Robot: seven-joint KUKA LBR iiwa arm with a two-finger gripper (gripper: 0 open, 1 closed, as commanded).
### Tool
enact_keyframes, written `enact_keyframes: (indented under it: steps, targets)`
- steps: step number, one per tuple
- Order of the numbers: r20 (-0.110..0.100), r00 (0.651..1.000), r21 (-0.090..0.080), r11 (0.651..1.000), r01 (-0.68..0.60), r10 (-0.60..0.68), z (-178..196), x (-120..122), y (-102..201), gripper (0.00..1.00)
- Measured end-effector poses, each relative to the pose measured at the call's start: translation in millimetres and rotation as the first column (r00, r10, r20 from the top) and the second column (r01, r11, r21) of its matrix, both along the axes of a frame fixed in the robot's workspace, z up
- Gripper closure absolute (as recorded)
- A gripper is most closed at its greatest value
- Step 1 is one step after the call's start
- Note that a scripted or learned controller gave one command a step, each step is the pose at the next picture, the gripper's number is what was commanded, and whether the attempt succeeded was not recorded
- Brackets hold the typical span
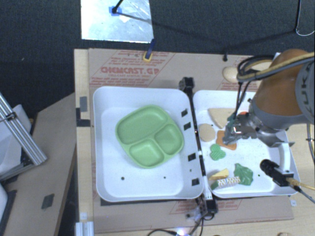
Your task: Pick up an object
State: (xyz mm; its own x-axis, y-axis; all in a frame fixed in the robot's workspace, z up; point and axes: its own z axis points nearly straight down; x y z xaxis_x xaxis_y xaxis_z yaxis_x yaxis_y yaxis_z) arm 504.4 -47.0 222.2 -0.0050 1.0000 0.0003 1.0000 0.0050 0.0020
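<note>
Two white bins: left bin [106, 181] has one green sectioned tray [149, 135]. Right bin [246, 96] has two green leafy pieces [217, 153] [243, 174], one tan wedge [220, 115], one round beige piece [206, 132], one orange piece [227, 142], one yellow-and-white piece [222, 178]. Arm reaches in from right, bent down; gripper [233, 131] sits low over orange piece. Jaw opening cannot be told, grasp unclear.

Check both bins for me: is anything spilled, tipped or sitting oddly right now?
Nothing looks spilled or damaged. The green tray lies flat but turned askew in the left bin. The small food pieces sit scattered in the right bin, a green piece loose just below the gripper. A round tan item lies outside, on the cardboard behind.
</note>
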Motion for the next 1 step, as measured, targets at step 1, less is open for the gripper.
enact_keyframes:
  steps: [1]
  targets:
    - [0.000, 1.000, 0.000, 1.000, 0.003, -0.003, 11.8, -0.3, -11.3, 1.00]
